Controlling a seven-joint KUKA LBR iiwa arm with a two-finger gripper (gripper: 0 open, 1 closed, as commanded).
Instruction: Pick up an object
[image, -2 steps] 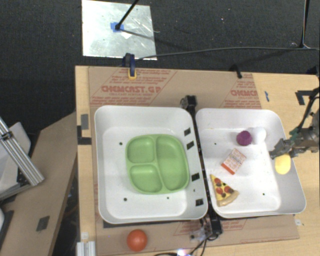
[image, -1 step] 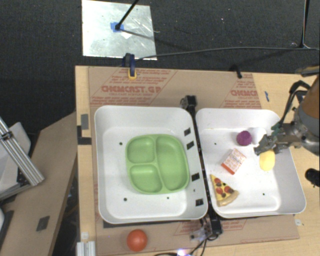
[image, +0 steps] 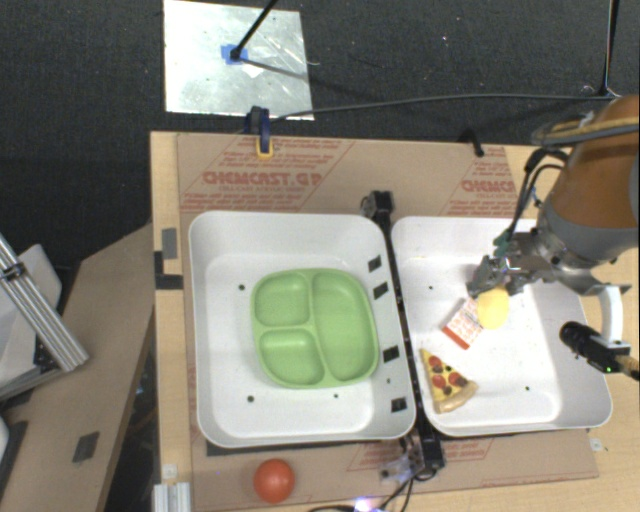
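My gripper (image: 497, 277) hangs over the right bin (image: 560, 400), near its middle. Directly below it and touching its lower end is a yellow rounded object (image: 492, 308), like a lemon. A small red and white packet (image: 462, 324) lies against the yellow object's left side. A toy pizza slice (image: 447, 380) rests closer to the bin's front left corner. The arm's grey body and orange band (image: 600, 190) come in from the right.
In the left bin (image: 215, 400) lies a green divided plate (image: 314, 327). A red ball (image: 273, 480) sits on the cardboard in front of the bins. Black clips (image: 379, 205) run along the seam between the bins.
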